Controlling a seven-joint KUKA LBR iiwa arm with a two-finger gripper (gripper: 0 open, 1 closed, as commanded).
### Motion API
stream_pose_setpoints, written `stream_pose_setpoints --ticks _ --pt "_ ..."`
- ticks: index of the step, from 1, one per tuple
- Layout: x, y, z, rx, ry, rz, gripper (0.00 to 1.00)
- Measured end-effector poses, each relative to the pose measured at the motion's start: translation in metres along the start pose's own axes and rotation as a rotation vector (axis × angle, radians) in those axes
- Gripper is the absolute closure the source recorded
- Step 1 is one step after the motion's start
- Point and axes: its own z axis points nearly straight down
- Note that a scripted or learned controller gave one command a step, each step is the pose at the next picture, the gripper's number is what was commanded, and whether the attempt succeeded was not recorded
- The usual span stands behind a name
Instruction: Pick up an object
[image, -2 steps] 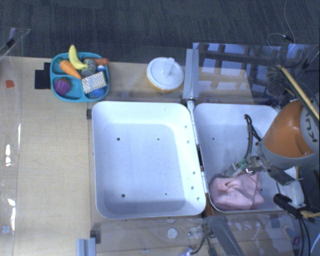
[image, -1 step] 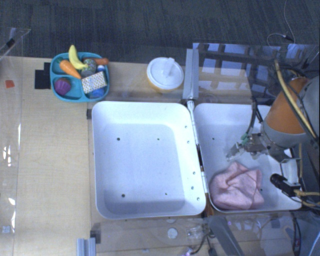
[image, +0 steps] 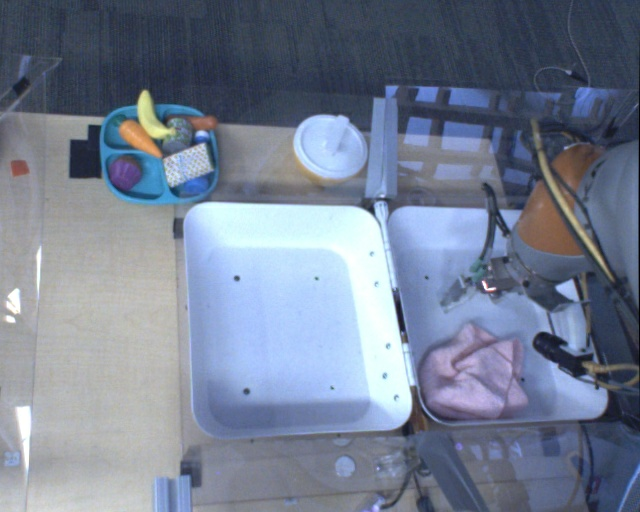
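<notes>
above the right bin, the gripper is seen over a pink cloth; its finger state cannot be told.

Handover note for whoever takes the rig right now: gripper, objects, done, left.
Gripper: over the right bin, above its middle, nothing seen in it; open or shut is not readable from this view.
Objects: pink cloth lies crumpled in the right bin's near half, just below the gripper and apart from it. Left bin sits beside it.
Off to the side: blue tray of toy food and a white lidded container on the bench.
Done: no pick yet.
Left: descend onto the cloth, grasp, lift.
</notes>
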Motion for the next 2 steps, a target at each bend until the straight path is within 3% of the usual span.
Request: stream_pose_setpoints --ticks 1,2 --pt "-0.021 -0.017 0.000 -0.002 0.001 0.011 0.00" --pt "0.019 -0.078 -0.002 -0.006 0.000 -0.048 0.00"
